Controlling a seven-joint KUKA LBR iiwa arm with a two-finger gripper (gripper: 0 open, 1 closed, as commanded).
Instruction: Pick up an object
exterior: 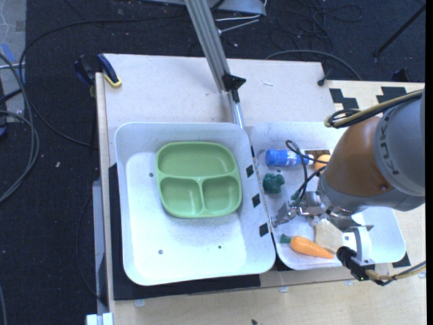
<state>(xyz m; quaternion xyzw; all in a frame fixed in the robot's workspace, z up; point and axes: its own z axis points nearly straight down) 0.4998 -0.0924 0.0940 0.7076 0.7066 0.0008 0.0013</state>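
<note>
From the fixed overhead camera, a grey KUKA arm (369, 164) with an orange band reaches in from the right and hangs low over the right-hand white bin (392, 246), its jaws (287, 214) close to the bin's left wall. Whether the jaws are spread or pressed together cannot be told at this angle, and nothing can be seen held between them. Several candidates for the pick lie in that bin: an orange carrot (312, 248) near the front edge, just beside the jaws; a small dark green piece (273, 182) and a blue bottle-like item (281, 158) farther back, with a yellow-orange item (320, 158) partly hidden by the arm. The left-hand bin (142, 249) carries a green divided plate (199, 179), well apart from the arm. Both bins rest on a pale surface (169, 87). On this evidence the pick looks unfinished: no object has been lifted, and a grasp and raise are yet to come.
</note>
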